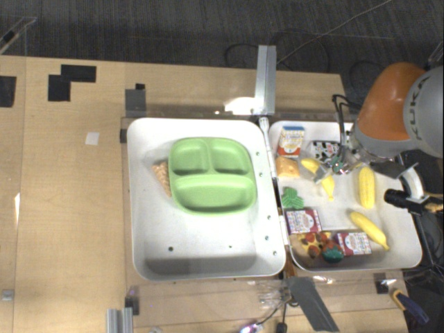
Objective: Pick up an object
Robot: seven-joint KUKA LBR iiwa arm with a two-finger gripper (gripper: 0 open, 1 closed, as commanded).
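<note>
2 bins (149,255), 1 green tray (210,173), 1 banana (369,229), 1 corn cob (365,186).

Bright even overhead light, white glare patch on the worktop (239,105) behind the bins, soft grey shadow inside the left bin (201,259), slightly soft focus throughout

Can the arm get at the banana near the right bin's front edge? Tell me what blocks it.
Probably yes. The banana lies in the open in the right bin, with bare floor around it and nothing on top. The tool is low in the same bin, further back.
</note>
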